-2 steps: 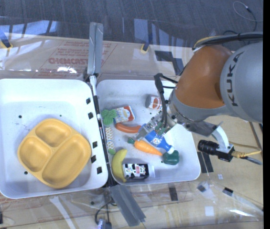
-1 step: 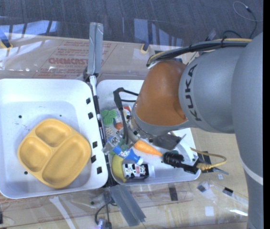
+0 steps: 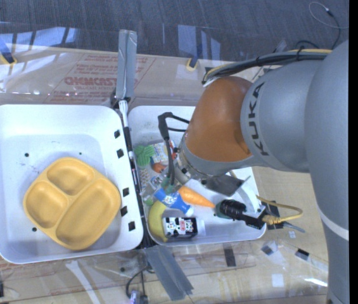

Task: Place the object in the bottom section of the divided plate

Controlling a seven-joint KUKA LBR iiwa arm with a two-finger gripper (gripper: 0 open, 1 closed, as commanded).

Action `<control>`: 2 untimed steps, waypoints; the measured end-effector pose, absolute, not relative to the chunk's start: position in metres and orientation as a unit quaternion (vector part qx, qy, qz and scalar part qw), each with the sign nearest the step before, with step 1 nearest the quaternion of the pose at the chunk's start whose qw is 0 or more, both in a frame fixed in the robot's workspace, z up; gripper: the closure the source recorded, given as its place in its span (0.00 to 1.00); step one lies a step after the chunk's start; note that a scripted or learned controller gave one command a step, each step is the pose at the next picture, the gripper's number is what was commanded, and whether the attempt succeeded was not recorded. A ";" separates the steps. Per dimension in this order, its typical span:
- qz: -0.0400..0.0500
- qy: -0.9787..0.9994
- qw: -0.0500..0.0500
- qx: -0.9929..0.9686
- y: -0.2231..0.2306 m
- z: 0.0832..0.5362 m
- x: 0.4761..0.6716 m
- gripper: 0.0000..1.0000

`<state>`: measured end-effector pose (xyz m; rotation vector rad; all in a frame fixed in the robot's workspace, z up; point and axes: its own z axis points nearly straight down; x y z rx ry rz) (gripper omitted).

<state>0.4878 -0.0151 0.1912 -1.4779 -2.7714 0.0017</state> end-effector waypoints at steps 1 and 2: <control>0.001 -0.953 0.002 -0.304 0.047 0.191 0.477 1.00; 0.001 -0.961 0.001 -0.277 0.093 0.202 0.483 1.00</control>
